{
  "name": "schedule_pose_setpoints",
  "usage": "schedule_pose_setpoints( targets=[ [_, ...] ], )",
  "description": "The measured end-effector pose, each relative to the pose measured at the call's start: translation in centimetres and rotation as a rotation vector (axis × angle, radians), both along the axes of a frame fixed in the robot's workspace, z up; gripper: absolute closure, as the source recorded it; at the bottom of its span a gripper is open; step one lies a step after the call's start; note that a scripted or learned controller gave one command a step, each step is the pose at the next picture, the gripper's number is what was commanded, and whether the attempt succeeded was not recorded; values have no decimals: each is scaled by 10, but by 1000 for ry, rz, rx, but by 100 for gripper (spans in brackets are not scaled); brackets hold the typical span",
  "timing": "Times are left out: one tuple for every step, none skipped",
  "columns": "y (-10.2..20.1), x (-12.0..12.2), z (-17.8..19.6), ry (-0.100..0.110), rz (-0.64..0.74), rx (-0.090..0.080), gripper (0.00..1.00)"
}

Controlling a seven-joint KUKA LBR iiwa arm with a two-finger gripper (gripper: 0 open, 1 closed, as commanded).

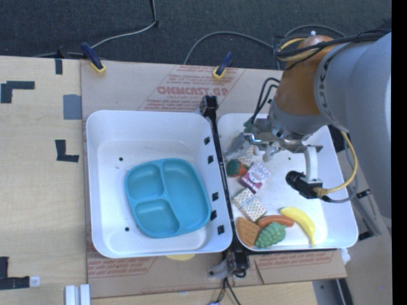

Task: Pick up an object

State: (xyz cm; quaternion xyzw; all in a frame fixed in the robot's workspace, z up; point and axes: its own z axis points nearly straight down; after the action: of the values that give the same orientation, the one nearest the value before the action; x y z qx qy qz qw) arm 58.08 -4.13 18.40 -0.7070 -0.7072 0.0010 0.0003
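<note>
the gripper point(254, 146) was seen low in the right bin point(337, 234), near its left wall; its state could not be told. candidate objects, a banana point(302, 223) among them, were crowded toward the front-left corner. a blue tray point(167, 196) was noted in the left bin point(102, 145).

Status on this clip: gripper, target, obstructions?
Gripper low over right bin, fingers unreadable. Nothing visibly held. Nearest: small packet and red-green toy. Banana and blue tray apart.
</note>
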Motion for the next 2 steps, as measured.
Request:
schedule_pose_setpoints(
  targets=[
    [-13, -10, 0, 0, 0, 0, 0],
    [-9, -1, 0, 0, 1, 1, 0]
  ],
)
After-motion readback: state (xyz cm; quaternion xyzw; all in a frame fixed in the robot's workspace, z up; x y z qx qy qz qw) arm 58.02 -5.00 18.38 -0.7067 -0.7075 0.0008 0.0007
